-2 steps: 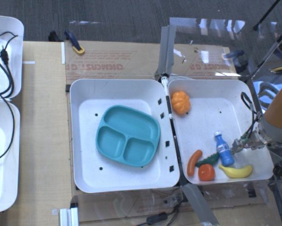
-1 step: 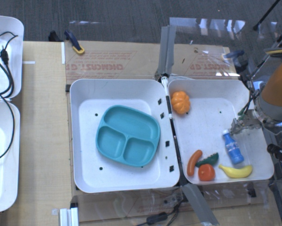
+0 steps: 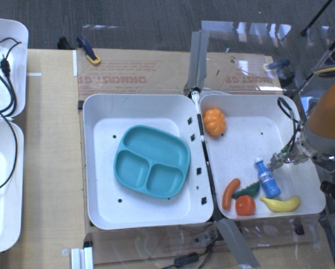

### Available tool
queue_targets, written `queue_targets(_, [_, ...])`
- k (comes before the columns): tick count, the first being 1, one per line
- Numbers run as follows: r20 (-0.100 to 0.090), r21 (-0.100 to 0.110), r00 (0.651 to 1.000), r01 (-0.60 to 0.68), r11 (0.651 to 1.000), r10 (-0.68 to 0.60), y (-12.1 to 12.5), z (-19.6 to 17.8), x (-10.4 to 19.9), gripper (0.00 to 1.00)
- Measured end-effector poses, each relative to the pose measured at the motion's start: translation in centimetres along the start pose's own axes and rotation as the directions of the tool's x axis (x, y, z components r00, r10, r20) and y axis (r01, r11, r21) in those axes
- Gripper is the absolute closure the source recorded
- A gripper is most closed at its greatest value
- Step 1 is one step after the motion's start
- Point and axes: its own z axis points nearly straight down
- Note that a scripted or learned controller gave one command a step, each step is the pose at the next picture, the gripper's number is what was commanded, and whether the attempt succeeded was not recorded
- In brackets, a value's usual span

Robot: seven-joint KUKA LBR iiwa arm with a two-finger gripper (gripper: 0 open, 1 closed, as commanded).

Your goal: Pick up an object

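Down in the right-hand white bin (image 3: 268,122), the gripper (image 3: 279,160) hangs low over the floor, right at the cap end of a small blue plastic bottle (image 3: 268,180). That bottle lies on its side, slanting toward the near wall, with a pale cap at the top and a lighter patch of label on its body; whatever is printed there is too small to read. Nothing sits visibly between the gripper's tips, and how it is set cannot be told from up here.

Just below the bottle, a curved yellow banana (image 3: 280,204) rests along the near wall, touching or all but touching the bottle's base. To its left sit a round red tomato (image 3: 245,205), a dark green vegetable (image 3: 247,190) and a long orange-red sausage-shaped piece (image 3: 231,192), all bunched together. Well apart, up in the far-left corner, sits a ribbed orange pumpkin (image 3: 214,121).

Over in the left white bin (image 3: 94,150), a teal three-compartment plate (image 3: 152,161) lies flat. Beyond the bins, brown cardboard (image 3: 139,72) shows red lettering, upside down and mirrored, not readable with any certainty.
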Motion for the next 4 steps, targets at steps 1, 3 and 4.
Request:
queue_targets(1, [0.002, 0.0, 0.996, -0.087, 0.996, 0.087, 1.4, -8.3, 2.0, 0.0])
queue_targets(3, [0.0, 0.001, 0.99, -0.139, 0.99, 0.139, -4.1, 0.1, 3.7, 0.0])
queue_targets(4, [-0.003, 0.006, 0.99, -0.142, 0.99, 0.142, -4.1, -0.5, 3.7, 1.0])
